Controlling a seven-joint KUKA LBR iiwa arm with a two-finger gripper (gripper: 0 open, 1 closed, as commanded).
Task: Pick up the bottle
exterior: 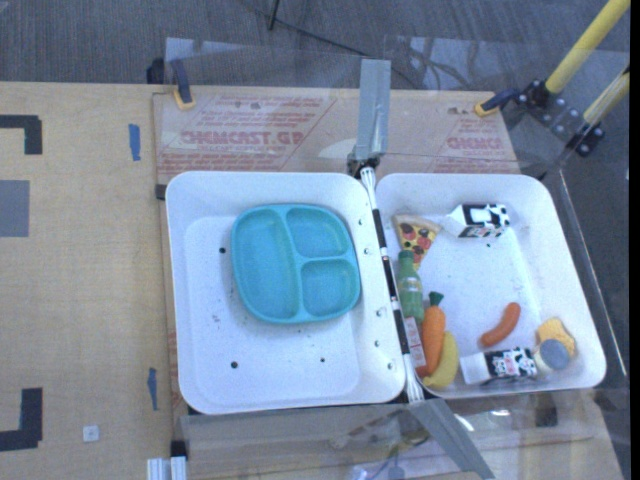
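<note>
Item: bottle (410,283), small, green body with a pale label, lying lengthwise hard against the right bin (560,218)'s nine-o'clock wall.

Neighbours: pizza slice (416,234) touching at twelve o'clock; carrot (432,336) and banana (445,363) at five o'clock; sausage (500,324) well apart at four o'clock.

Left bin (190,298): teal divided plate (297,262).

Stage: approach not begun (no grasp yet). The gripper's condition cannot be told.

Next move, judged: descend over the bottle's middle with fingers across its width, minding the wall.
</note>
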